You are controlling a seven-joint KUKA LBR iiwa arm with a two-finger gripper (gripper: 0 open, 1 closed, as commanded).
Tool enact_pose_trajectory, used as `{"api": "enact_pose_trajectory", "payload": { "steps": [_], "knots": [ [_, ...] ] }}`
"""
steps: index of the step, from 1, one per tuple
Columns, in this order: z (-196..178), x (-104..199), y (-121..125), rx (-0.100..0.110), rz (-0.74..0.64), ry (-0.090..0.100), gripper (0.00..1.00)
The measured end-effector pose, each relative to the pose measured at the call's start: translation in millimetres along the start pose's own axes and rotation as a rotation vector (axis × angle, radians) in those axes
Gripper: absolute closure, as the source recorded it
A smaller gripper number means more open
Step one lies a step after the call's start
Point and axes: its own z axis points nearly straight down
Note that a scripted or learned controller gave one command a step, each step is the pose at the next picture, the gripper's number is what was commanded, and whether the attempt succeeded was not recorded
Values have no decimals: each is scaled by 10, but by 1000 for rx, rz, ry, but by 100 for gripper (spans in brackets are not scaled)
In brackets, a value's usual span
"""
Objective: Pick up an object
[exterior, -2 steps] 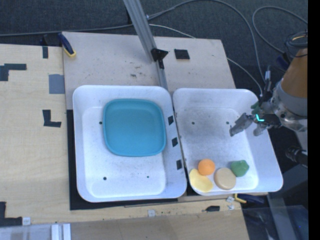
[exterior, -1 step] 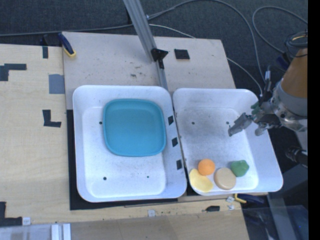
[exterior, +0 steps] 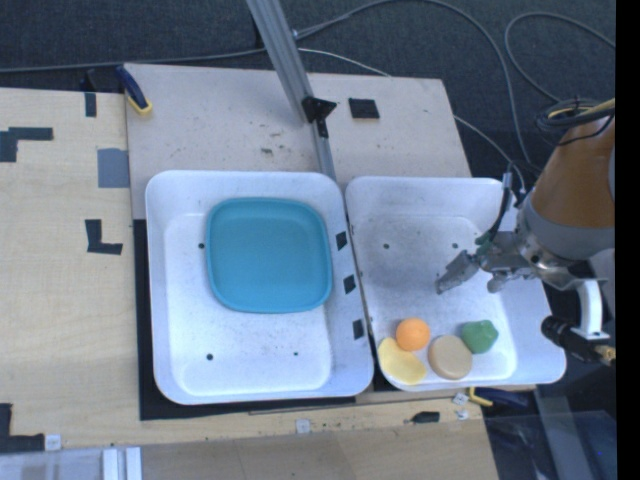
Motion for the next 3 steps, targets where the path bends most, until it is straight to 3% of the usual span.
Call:
{"api": "enact_pose_trajectory", "payload": {
  "steps": [2, 3],
  "knots": [
    [1056, 73, 24, -6, 0, -1, 0],
    [937, 65, 30, -9, 1, -3, 100]
  ]
}}
